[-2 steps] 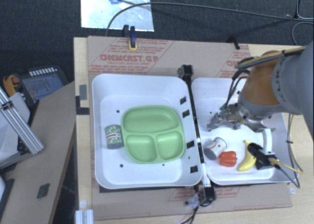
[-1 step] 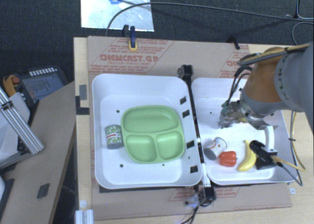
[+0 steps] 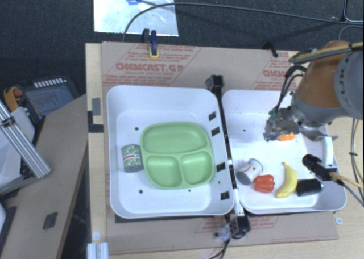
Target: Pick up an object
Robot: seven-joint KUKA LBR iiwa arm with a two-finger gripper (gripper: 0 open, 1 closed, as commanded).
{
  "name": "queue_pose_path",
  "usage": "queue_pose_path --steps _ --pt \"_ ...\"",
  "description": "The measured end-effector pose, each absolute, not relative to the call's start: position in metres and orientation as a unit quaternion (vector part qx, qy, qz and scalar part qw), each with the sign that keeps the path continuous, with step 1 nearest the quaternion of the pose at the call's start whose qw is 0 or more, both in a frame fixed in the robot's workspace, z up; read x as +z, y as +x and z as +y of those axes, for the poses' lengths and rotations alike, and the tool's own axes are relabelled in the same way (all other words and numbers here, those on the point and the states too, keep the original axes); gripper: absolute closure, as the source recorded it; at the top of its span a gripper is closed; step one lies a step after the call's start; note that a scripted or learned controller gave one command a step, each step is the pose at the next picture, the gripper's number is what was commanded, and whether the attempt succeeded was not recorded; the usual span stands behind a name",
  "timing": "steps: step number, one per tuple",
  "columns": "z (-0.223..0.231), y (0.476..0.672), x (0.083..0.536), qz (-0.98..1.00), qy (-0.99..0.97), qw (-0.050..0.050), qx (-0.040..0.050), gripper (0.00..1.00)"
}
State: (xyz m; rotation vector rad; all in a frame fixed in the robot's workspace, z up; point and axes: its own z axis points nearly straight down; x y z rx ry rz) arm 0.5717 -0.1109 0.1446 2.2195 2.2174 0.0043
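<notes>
arm (image 3: pixel 330 84) in from right, gripper (image 3: pixel 277 130) low

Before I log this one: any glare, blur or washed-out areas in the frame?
Camera view: the foil sheet beyond the bench glares bright; the white bins look washed out, keeping faint shadows along their walls; the green tray and banana read sharp enough; the gripper is soft and dark, with an orange item beside it.

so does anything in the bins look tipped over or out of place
The small can in the left bin lies on its side beside the green tray, and the white cup in the right bin looks tipped too. Nothing looks spilled.
</notes>
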Motion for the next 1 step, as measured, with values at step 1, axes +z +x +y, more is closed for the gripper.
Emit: queue_pose_path --steps 1 --pt "-0.1071 0.5773 0.1896 0.709 0.706 0.003 0.002 1.0"
